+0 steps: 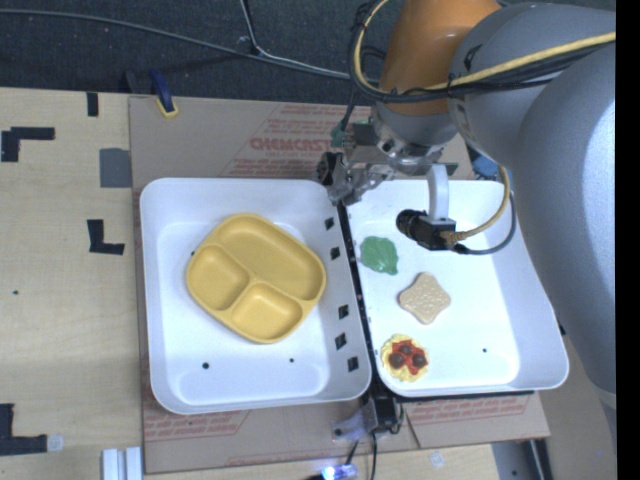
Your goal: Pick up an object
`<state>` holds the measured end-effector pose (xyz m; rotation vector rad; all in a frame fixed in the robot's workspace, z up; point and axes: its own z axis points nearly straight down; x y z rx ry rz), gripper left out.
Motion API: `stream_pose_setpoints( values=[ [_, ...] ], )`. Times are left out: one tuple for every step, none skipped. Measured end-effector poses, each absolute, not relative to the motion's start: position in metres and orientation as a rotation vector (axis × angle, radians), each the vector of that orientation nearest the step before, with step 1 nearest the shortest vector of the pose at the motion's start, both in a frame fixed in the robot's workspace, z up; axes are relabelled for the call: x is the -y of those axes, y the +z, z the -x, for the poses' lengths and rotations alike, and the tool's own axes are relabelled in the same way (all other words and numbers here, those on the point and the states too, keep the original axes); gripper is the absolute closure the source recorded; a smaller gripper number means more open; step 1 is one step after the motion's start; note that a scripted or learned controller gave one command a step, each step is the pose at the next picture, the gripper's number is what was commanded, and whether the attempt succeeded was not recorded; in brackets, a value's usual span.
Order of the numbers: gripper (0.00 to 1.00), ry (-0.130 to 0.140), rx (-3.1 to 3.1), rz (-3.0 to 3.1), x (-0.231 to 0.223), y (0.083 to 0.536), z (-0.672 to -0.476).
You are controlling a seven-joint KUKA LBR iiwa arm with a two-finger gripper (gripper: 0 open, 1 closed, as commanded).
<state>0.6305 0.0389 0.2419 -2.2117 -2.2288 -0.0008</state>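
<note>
In the right bin (520, 358) lie a green leafy piece (379, 255), a tan cracker-shaped piece (424, 298) and a small round pizza-like piece (404, 358) with red topping. My gripper (345, 180) hangs at the far left corner of the right bin, over the divider between the two bins, above and behind the green piece. I see nothing between its fingers. A yellow compartment plate (256, 276) fills the middle of the left bin (170, 368).
The arm's grey body and orange band cover the upper right of the view and the right bin's far side. Both bins rest on a cardboard sheet (290, 138) on the wooden bench. Black clips run along the divider (345, 308).
</note>
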Motion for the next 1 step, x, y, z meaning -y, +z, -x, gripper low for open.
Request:
stream_pose_setpoints(
  values=[
    [1.0, 0.004, 2.226, 2.213, -0.0928, 0.2264, -0.6265]
  ],
)
